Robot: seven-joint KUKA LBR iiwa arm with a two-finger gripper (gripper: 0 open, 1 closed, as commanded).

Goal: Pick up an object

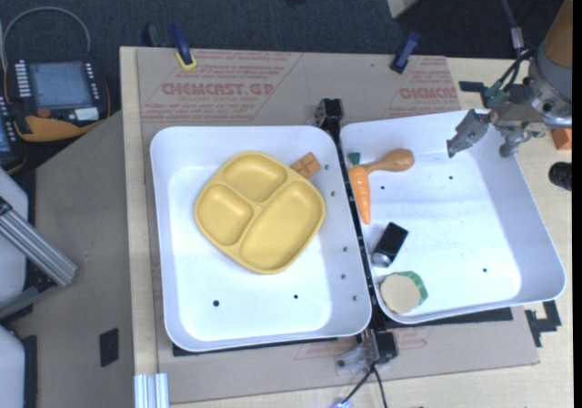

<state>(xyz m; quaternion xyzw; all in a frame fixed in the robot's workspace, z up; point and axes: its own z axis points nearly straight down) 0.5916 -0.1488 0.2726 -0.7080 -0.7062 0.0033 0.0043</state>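
while the gripper hovers spread over the right bin, nothing is picked yet

although the arm reaches in from the right, its gripper (484,135) hangs above the upper right part of the right bin (509,243) with its two fingers spread apart and nothing between them. one grey finger (462,136) points toward the bin's middle; the other sits closer to the arm.

nearest to the gripper, off to its left, lies a wooden-handled piece (389,161), tan and rounded. touching its far end is an orange carrot-shaped toy (362,194), lying lengthwise along the bin's left wall. further from the gripper, down and to the left, a small black block (390,242) rests tilted on the bin floor. just beyond that, in the bin's lower left corner, sits a round tan disc with a green edge (403,292).

farthest from the gripper, in the left bin (182,288), a yellow divided plate (260,212) lies flat, with a small brown block (306,164) at its upper edge.

to do this step well, i judge the wooden-handled piece the likeliest target. the gripper should come down centred over its narrow part, fingers set across its width, not along it. the carrot touches it, so a sloppy descent could nudge both. closing only once the fingers straddle the piece would help.
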